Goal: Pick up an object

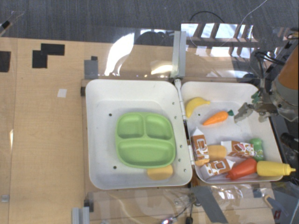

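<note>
We see two white bins side by side on the desk. The left bin (98, 125) holds a green divided plate (145, 140) near its middle, with a small yellow-orange block (160, 172) lying just beside the plate's near edge. The right bin (219, 90) is crowded: a yellow banana (195, 105) near its far-left corner, an orange carrot (217, 118) just beside it, and along the near side several brown-and-white cartons (200, 146), a red bottle (243, 168), a yellow bottle (273, 168) and a small green item (257, 148).

The arm comes in from the right, and its jaws (252, 112) sit over the right bin's far-right part, just to the right of the carrot's green tip. They appear spread with nothing between them, though the metal is small and hard for us to read.
</note>
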